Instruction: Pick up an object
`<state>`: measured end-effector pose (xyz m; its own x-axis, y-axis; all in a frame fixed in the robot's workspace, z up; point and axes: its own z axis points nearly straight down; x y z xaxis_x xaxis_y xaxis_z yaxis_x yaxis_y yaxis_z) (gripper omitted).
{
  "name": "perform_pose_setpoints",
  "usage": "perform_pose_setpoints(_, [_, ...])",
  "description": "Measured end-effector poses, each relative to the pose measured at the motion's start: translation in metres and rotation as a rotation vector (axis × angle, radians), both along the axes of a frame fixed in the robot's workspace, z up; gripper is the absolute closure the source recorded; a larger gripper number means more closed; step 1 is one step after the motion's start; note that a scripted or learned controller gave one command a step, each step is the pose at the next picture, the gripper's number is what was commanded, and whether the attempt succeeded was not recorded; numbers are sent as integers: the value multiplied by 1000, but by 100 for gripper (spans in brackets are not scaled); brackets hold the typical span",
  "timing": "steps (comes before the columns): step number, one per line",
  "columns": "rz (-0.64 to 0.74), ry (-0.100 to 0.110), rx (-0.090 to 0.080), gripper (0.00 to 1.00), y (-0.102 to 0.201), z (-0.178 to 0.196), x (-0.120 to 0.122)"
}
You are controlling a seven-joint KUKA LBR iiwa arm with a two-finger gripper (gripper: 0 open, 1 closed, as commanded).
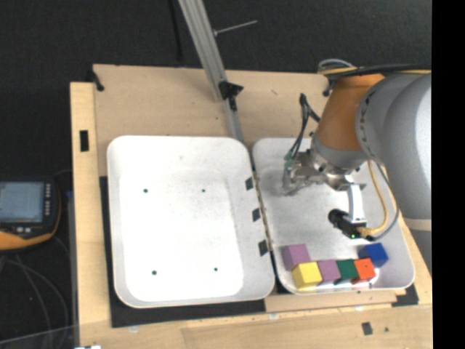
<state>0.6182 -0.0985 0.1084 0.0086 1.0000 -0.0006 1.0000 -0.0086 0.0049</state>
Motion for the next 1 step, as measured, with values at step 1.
perform_pose_setpoints(1, [13,-3,1,100,47,128,-55])
